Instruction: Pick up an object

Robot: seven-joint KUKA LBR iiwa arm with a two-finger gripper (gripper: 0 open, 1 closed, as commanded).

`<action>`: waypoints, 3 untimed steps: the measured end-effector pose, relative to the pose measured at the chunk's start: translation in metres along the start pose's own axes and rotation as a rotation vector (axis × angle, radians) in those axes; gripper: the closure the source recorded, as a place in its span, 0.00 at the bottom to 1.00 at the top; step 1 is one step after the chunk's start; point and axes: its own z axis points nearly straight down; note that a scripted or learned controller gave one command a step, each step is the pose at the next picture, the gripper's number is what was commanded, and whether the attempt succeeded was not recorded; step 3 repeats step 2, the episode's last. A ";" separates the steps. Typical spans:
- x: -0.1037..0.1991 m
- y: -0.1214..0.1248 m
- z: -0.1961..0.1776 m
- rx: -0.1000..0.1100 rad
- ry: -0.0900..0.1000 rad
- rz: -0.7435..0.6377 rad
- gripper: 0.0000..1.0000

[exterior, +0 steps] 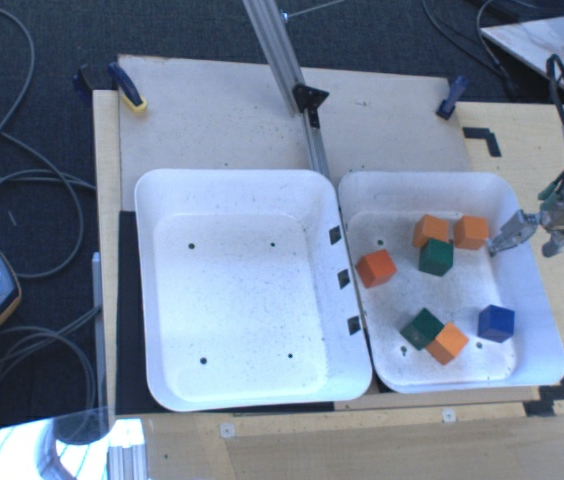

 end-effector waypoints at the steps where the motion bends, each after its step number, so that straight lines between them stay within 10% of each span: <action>1: 0.045 0.085 0.005 -0.005 0.000 -0.007 0.00; 3: 0.037 0.128 0.079 0.002 -0.001 -0.002 0.00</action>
